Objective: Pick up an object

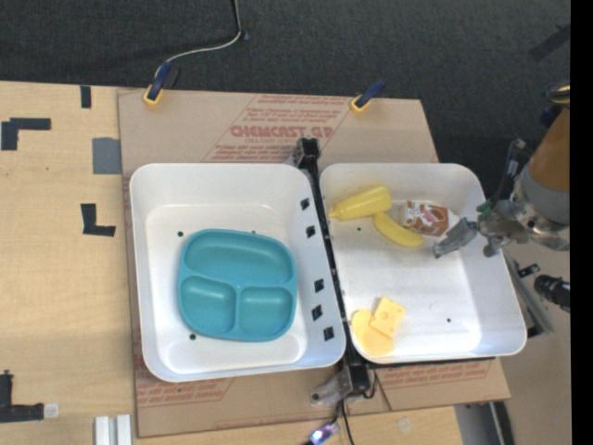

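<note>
The right bin (463,332) holds a yellow bottle-shaped toy (361,202), a yellow banana (398,232) and a small brown-and-white packet (426,217) near its far side. A yellow cheese wedge (387,317) lies on a yellow round piece (369,337) in the near left corner. My gripper (471,243) hangs over the bin's right side, just right of the packet and the banana's end. It is open, with bare white bin floor showing between the two fingers. One grey finger (453,241) points toward the banana.
The left bin (153,248) holds a teal divided plate (236,284). A black divider with clips (320,248) runs between the bins. Both bins rest on a cardboard sheet (269,128) held by two clamps at its far edge.
</note>
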Available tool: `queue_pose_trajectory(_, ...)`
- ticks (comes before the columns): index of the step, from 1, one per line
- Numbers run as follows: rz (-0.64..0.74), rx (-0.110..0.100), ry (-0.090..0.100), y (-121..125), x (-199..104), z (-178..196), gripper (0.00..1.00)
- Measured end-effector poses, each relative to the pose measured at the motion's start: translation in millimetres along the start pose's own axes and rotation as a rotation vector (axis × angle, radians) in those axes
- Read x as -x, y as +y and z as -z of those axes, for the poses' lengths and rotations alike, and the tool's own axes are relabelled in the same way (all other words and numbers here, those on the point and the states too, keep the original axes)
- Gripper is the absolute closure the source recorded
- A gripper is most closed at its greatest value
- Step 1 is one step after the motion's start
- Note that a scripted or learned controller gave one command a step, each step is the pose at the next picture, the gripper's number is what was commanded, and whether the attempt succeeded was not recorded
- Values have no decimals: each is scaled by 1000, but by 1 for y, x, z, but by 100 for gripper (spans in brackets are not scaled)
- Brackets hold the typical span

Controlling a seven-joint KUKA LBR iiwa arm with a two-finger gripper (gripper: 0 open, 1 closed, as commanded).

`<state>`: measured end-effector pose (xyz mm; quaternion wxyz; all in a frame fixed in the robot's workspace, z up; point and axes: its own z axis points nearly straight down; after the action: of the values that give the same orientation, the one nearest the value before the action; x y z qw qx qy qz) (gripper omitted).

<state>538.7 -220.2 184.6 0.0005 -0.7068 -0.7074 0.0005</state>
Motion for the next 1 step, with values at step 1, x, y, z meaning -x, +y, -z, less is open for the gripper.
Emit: queue_pose_trajectory(1, 2, -4, 3, -9, -111, -72, 0)
